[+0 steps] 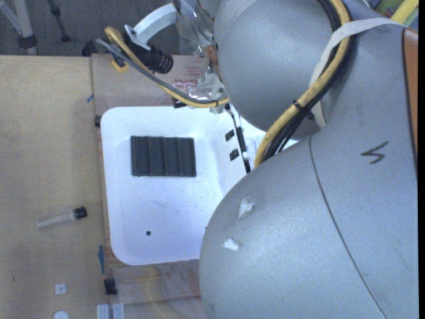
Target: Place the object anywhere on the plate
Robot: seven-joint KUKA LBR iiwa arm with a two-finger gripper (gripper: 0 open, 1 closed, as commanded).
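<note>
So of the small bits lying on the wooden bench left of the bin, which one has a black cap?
The clear tube; the bits below it are pale.

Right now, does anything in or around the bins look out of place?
A small clear tube with a black cap lies loose on the bench left of the white bin. The dark ribbed block sits square inside that bin.

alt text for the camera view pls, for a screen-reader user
A large grey robot arm with yellow cables fills the right and top of the view, covering much of a shallow white bin. A dark grey ribbed rectangular block lies flat in the bin's upper part. A small clear tube with a black cap lies on the tan bench left of the bin.
</note>
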